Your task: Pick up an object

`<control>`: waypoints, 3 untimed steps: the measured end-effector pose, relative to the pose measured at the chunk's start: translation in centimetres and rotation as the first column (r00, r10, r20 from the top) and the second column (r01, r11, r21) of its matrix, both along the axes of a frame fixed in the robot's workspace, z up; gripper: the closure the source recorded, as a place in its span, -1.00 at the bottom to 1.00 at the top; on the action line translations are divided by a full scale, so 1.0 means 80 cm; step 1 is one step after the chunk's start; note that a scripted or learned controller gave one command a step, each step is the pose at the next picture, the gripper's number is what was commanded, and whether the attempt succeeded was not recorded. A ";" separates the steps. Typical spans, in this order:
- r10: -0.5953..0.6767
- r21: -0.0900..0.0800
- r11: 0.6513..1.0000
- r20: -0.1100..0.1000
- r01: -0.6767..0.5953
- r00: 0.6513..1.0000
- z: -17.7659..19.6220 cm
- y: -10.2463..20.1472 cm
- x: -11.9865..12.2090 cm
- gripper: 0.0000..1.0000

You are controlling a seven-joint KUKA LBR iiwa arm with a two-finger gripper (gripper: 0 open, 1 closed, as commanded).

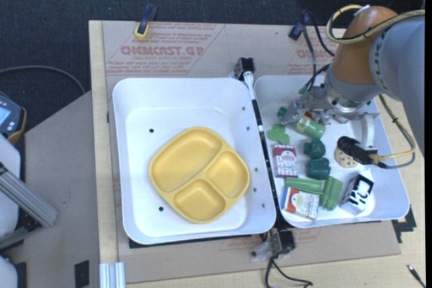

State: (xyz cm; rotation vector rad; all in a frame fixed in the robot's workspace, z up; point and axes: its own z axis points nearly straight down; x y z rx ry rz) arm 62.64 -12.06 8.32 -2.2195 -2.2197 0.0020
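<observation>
Toy bottle (311, 125), green with a red end, lies towards the far side of the right bin (399, 193), right against the gripper (302, 113). Whether the gripper is wide, narrow or closed on anything cannot be told from this slant. The grey arm with its orange band (356, 44) reaches over the bin's far right corner.

Clutter crowds the bottle. A green leafy piece (278, 134) lies just to its left. Two dark green blocks (315, 148) sit just on its near side, one behind the other. Nearer the camera are a red-and-white card (285, 160), pale green sticks (304, 184), a red-and-white box (300, 203) and a black-and-white item (360, 191). The left bin (123, 145) holds a yellow divided plate (196, 175), well apart.
</observation>
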 end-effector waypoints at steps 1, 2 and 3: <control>-0.001 -0.001 1.000 0.005 0.001 1.000 0.016 -0.001 0.001 1.00; -0.001 -0.003 1.000 0.009 0.001 1.000 0.095 -0.005 0.000 1.00; 0.000 -0.003 1.000 0.009 0.000 1.000 0.150 -0.009 0.004 1.00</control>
